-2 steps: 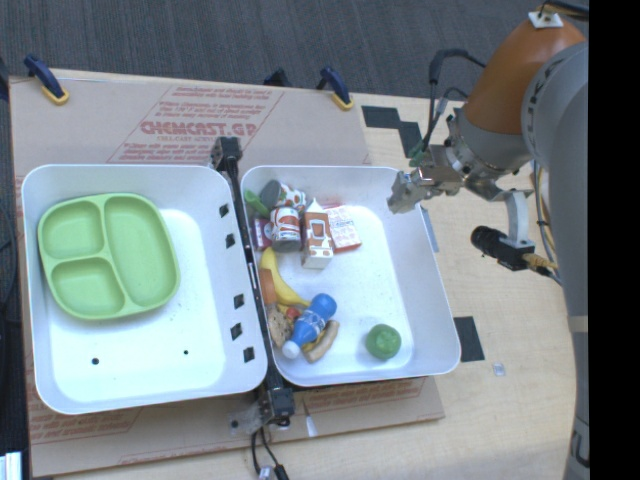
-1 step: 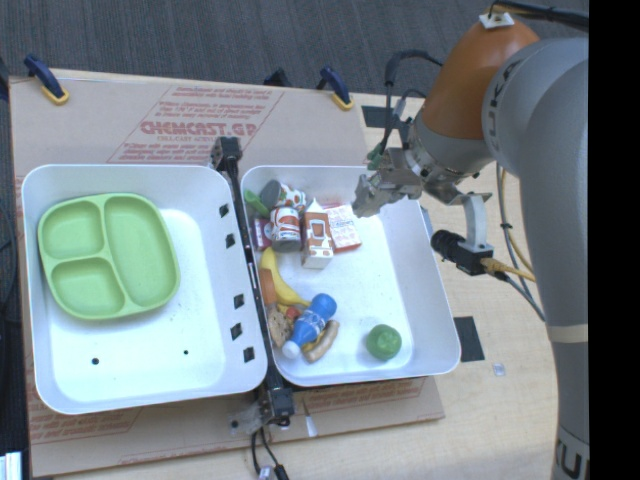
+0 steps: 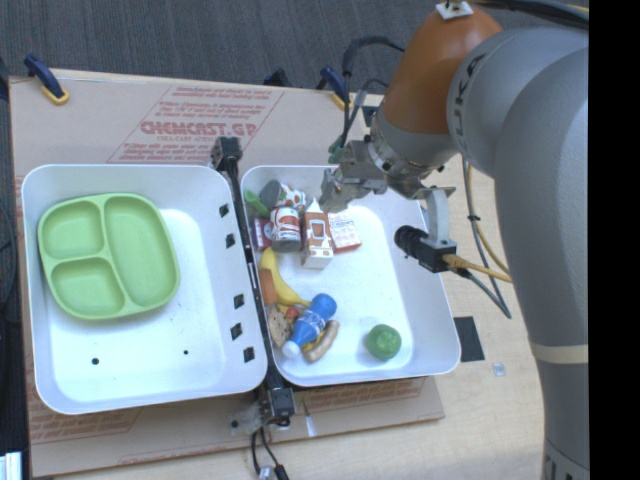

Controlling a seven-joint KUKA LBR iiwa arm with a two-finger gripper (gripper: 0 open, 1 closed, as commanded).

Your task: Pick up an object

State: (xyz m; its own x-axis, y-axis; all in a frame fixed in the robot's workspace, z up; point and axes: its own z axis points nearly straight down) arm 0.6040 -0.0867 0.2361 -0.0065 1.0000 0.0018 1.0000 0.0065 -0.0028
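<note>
My gripper (image 3: 333,190) hangs over the back of the right bin (image 3: 425,308), mostly hidden under the grey and orange wrist. Its tip is just above and behind a small white and red carton (image 3: 318,240). Left of the carton lies a red can (image 3: 287,226), with a dark green item (image 3: 258,200) behind it. A yellow banana (image 3: 280,283) lies along the bin's left wall. In front of it are a blue-capped bottle (image 3: 311,320) and a brown bun-like item (image 3: 323,341). A green ball-shaped fruit (image 3: 382,341) sits near the front right corner.
The left bin (image 3: 190,338) holds a light green divided plate (image 3: 108,255) at its left. Black clips (image 3: 240,268) run along the seam between the bins. A black cable fitting (image 3: 423,247) juts over the right bin's right side. Cardboard lies behind the bins.
</note>
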